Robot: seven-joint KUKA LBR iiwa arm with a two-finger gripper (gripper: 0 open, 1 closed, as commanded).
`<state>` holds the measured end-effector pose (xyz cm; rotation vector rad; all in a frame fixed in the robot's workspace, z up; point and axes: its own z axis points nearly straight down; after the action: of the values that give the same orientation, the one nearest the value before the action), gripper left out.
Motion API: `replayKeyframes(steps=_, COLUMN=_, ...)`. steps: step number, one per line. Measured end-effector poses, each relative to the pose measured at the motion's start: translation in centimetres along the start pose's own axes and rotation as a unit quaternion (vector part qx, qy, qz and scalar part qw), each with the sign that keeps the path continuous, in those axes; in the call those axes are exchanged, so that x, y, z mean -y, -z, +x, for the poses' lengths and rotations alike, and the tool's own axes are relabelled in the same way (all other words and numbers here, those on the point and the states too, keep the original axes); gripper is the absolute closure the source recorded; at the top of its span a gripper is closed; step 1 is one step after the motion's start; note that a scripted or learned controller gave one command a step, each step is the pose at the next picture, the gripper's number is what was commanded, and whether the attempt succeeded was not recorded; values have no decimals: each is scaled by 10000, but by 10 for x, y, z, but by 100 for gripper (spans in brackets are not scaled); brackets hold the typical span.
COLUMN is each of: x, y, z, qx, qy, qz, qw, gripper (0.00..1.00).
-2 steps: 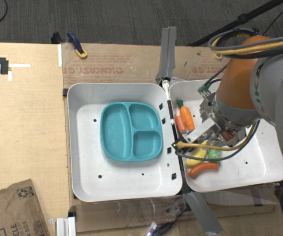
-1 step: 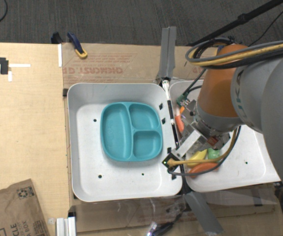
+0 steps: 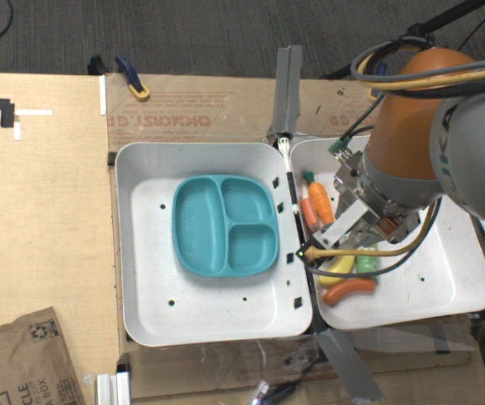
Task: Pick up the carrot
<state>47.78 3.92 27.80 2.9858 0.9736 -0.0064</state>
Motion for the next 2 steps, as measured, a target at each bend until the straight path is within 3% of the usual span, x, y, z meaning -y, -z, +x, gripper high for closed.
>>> replayKeyframes(steps=1, x=-10, y=22, z=-7, qx=3, qy=-732, qz=-1, qw=9973, gripper=100)
replayKeyframes(steps=2, x=-19, y=24, z=18, qx=9, qy=-1156, qz=2, qw=9933, gripper=100)
